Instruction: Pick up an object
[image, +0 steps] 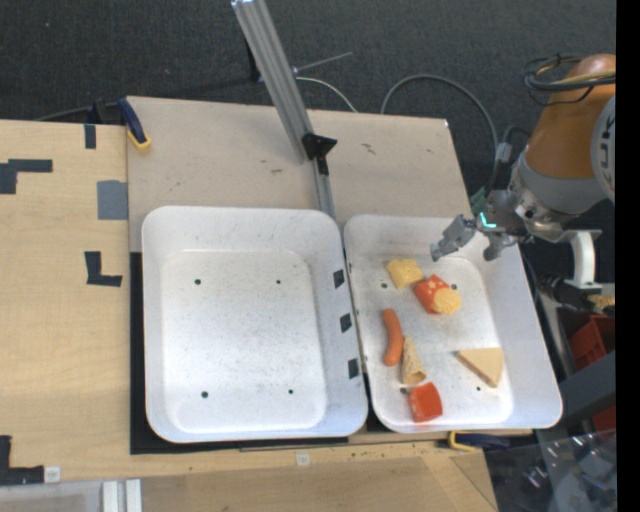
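Hovering above the right bin's (520, 330) far edge, the gripper (468, 240) is spreading its jaws wide, gripping nothing; the orange-and-yellow toy (437, 295) is lying just nearer, left.

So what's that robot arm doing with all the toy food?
The gripper hangs open above the top edge of the right bin, holding nothing. Below it lie toy foods: a yellow piece, a red and yellow piece, a sausage, a cone, a wedge and a red piece.
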